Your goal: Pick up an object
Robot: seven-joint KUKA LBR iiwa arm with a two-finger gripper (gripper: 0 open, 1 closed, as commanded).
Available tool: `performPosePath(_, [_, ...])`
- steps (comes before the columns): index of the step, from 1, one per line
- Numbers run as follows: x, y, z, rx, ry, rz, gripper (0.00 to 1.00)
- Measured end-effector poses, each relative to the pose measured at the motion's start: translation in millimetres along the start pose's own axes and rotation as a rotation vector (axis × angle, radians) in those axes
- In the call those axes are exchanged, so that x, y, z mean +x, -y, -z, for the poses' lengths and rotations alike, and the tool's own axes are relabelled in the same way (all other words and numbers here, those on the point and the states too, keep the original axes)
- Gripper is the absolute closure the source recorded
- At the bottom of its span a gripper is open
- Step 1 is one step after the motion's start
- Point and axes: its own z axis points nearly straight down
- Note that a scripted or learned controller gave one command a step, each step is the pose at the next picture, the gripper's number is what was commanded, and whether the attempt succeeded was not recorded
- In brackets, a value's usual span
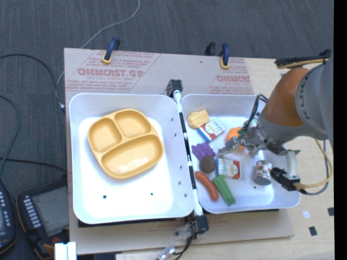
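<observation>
On the desk (108,69) we see two bins; the left bin (87,199) holds a yellow plate (126,142). At three o'clock, our jaws (238,142) hover over the right bin's (282,199) toys, grip unclear.

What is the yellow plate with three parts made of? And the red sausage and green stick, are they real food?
The yellow plate looks like smooth moulded plastic: even colour, soft sheen, rounded dividers. The red sausage and green stick look like toy food, probably plastic or rubber, since their colours are flat and bright. The picture cannot settle which.
</observation>
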Motion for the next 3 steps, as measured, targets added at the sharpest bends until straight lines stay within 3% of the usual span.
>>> performPosePath(1, [0, -1, 9, -0.001, -0.001, 0.0, 1.0])
performPosePath(2, [0, -1, 9, -0.001, -0.001, 0.0, 0.0])
performPosePath(3, [48, 19, 1, -0.008, 0.002, 0.0, 0.0])
